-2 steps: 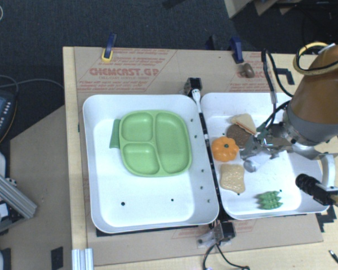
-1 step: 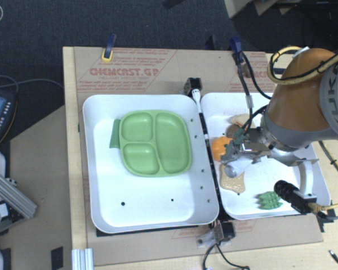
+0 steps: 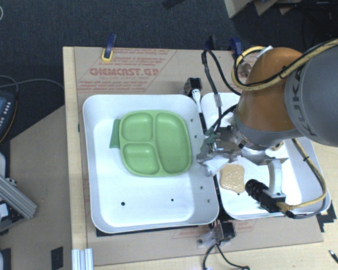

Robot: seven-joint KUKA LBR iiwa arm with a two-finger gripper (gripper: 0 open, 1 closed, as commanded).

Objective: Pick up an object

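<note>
Over the right bin [image 3: 304, 193], gripper [image 3: 213, 151] low by a tan slice [image 3: 232, 178], finger state impossible to tell, green divided plate [image 3: 155, 142] in the left bin [image 3: 101, 167]

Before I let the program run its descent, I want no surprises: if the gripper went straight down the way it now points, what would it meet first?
Probably the tan, flat object lying in the right bin, just below the gripper near the divider between the bins. Depth is hard to judge from this slant, so it might land on the bin floor beside it.
</note>
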